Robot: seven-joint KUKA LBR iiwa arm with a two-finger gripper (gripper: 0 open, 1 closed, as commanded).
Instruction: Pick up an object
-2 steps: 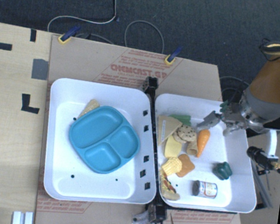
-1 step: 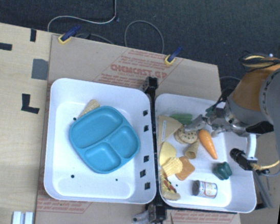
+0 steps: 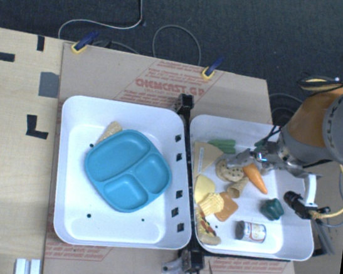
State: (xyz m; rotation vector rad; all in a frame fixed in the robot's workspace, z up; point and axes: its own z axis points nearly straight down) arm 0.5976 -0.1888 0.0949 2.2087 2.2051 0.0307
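- The claw (image 3: pixel 249 158) hung low over the right bin (image 3: pixel 289 245), its metal tips just above a round cookie (image 3: pixel 228 170) and right beside a carrot (image 3: pixel 256 177). Whether it was spread or pressed together could not be told; nothing showed between its tips.
- The likeliest target, by my reading, was the cookie or the carrot. They lay touching, so a closing claw could catch both or push one aside.
- The cookie looked flat and low; the tips might have slid over it and closed on air.
- Yellow pieces (image 3: pixel 205 192) and a tan slice (image 3: pixel 227 206) crowded just below, so a small miss could have nudged the pile.
- A green lump (image 3: pixel 271 209) and a small can (image 3: pixel 250 231) sat apart, easier picks.
- The left bin (image 3: pixel 66 213) held a blue tray (image 3: pixel 129 169), well away from the arm.
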